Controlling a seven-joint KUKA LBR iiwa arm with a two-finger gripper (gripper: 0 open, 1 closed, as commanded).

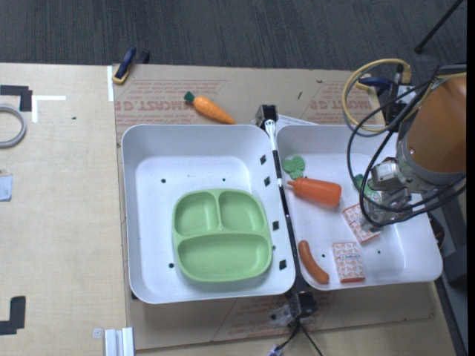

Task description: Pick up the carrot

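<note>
The carrot lay in the right bin, near its left wall, with its green top by the back-left corner. The end effector hung just to its right. I could not tell its grip.

Right bin: the carrot lies at its 10 o'clock corner, close against the dividing wall, green top at 11 o'clock. Approach from above is open. At the carrot's 4 o'clock, a small packet lies near; the gripper and its cables crowd 3 o'clock. A sausage lies at 6 o'clock, well apart.
</note>
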